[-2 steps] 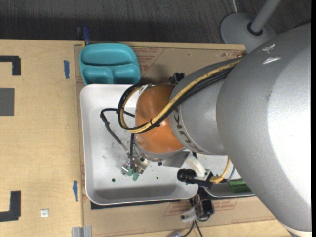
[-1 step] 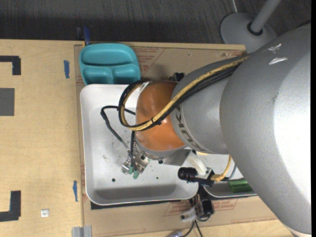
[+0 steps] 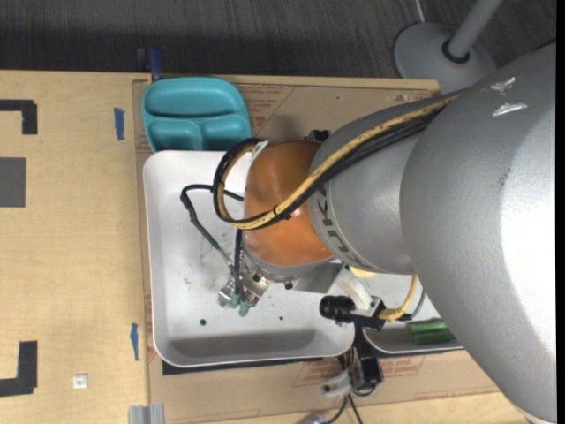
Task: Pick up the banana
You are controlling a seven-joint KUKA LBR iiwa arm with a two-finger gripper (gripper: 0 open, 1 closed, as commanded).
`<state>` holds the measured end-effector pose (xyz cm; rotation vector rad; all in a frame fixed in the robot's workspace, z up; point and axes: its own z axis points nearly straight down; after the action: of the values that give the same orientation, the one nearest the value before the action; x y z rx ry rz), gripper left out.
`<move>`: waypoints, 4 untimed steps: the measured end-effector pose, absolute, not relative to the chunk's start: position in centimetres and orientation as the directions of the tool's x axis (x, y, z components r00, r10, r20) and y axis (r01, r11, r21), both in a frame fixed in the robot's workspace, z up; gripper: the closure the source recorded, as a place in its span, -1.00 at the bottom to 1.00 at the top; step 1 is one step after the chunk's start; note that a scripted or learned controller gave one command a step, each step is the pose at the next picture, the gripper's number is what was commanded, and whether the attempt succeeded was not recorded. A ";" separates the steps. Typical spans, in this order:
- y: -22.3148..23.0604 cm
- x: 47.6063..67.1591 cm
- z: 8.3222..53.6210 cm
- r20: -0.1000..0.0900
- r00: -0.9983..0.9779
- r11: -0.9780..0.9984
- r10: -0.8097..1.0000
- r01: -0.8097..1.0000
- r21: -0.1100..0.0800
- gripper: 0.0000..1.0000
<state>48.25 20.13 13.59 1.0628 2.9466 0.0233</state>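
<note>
While the grey arm [image 3: 459, 201] reaches in from the right across both bins, its gripper [image 3: 240, 297] hangs low over the left bin [image 3: 177, 237] floor | grip: cannot tell | banana: cannot tell where it lies, the arm covers much | right bin [image 3: 393, 343]: green thing [image 3: 430, 330] by the near rim | teal tray [image 3: 196, 113] just beyond the left bin

Your desk [image 3: 71, 237] is tan, marked with black angular shapes and short blue tape strips [image 3: 119, 124]. The left bin [image 3: 172, 237] is white, flecked with a few dark specks. The moulded tray [image 3: 194, 113] is teal. The arm [image 3: 477, 219] is plain grey, with an orange band [image 3: 278, 206] above the wrist. The right bin [image 3: 415, 347] is white too, and the small block [image 3: 430, 330] in it is green. The carpet [image 3: 221, 16] is dark grey.
</note>
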 end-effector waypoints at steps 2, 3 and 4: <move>20.2 48.4 15.6 -0.006 -0.769 0.769 0.639 0.639 0.024 1.00; 21.0 53.0 8.9 -0.002 -0.661 0.661 0.750 0.750 0.006 1.00; 21.0 53.0 9.9 -0.004 -0.662 0.662 0.749 0.749 0.009 1.00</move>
<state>53.04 21.03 9.88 1.2878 2.8574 0.0102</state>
